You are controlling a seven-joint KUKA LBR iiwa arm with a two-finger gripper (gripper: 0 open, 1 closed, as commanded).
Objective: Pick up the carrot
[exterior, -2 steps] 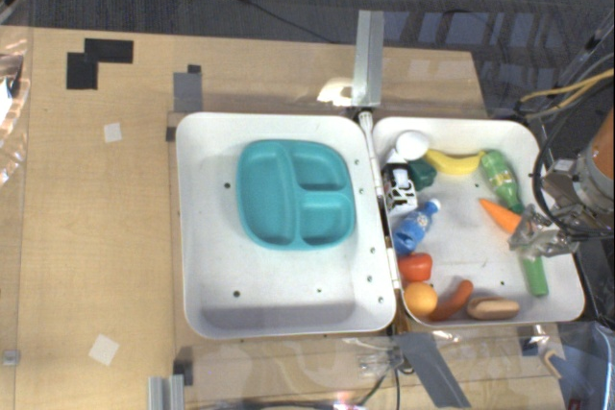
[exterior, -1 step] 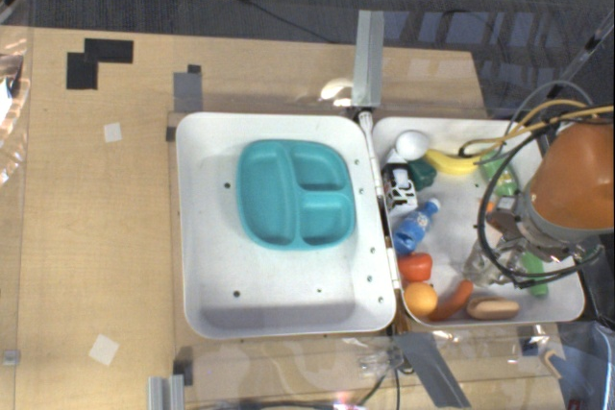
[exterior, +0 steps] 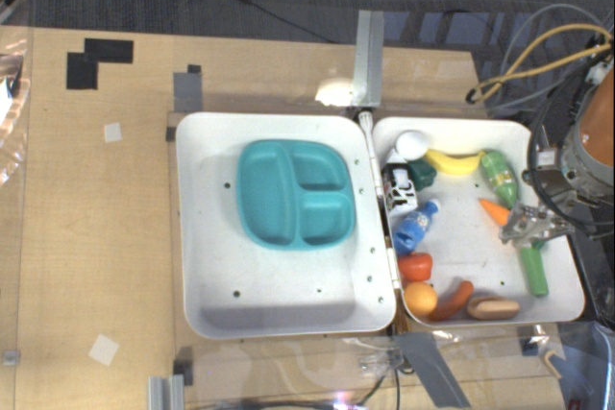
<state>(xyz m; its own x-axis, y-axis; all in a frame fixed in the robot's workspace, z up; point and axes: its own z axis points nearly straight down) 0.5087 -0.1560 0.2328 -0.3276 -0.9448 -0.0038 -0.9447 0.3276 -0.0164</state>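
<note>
- Carrot (exterior: 496,210) lies in the right bin (exterior: 461,235), toward its right wall, between the green bottle (exterior: 499,172) on the far side and a green stick-shaped item (exterior: 534,270) nearer
- Hand (exterior: 524,228) hovers just right of the carrot, touching or nearly so; grip state cannot be told, nothing seen held
- Risk: neighbours are close, so it may catch the green stick instead, or nudge the carrot away
- Carrot's right end is hidden under the hand; arm cut off at right edge

Bench (exterior: 96,235) looks matt pale wood, bins (exterior: 279,134) smooth white plastic, teal tray (exterior: 293,194) semi-glossy plastic.
</note>
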